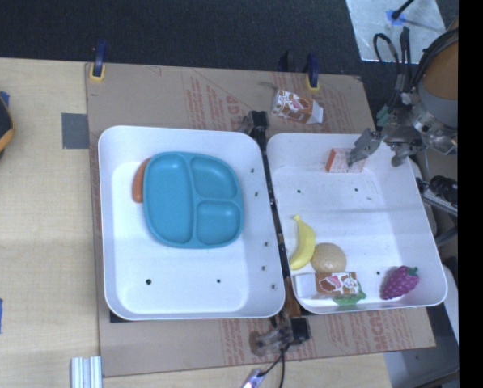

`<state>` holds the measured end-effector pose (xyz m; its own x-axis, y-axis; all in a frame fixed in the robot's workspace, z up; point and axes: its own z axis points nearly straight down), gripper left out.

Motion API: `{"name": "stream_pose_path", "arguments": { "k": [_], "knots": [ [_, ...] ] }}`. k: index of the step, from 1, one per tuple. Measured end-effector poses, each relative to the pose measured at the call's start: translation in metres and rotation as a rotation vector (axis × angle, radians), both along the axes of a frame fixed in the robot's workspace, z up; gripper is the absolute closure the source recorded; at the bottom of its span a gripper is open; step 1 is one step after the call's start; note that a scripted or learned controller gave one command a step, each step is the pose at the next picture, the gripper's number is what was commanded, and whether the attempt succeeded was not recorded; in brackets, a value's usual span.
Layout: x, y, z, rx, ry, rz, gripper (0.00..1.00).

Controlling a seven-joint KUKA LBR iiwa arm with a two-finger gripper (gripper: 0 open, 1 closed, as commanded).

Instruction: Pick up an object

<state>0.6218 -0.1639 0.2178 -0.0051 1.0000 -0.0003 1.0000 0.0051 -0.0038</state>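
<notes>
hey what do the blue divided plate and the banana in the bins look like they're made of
Blue divided plate: likely molded plastic, one even matte colour with rounded compartment edges. Banana: probably a plastic toy, uniformly bright yellow and smooth with no spots, though real fruit can't be ruled out.

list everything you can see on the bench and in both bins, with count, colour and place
divided plate: 1, blue, left bin
sausage-like piece: 1, orange-red, left bin, partly under the plate's left edge
banana: 1, yellow, right bin, near its left wall
round piece: 1, tan, right bin, beside the banana
printed packet: 1, white and red, right bin, front edge
grape bunch: 1, purple, right bin, front right corner
small block: 1, orange and white, right bin, back
packet: 1, white and red, on the cardboard behind the bins
bins: 2, white, side by side
clamps: 2, blue and yellow, back edge of cardboard
gripper: 1, grey, over back of right bin
</notes>
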Motion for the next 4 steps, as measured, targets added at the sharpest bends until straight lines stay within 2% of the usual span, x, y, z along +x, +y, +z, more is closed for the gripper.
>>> {"name": "stream_pose_path", "arguments": {
  "k": [1,2,3,4],
  "knots": [
    [-0.022,0.052,-0.031,0.000,0.001,0.002,0.00],
    [0.028,-0.025,-0.075,0.000,0.000,-0.004,0.00],
    [0.029,-0.025,-0.063,0.000,0.000,-0.001,1.00],
    [0.035,-0.048,0.021,0.000,-0.004,-0.002,1.00]
  ]
}}
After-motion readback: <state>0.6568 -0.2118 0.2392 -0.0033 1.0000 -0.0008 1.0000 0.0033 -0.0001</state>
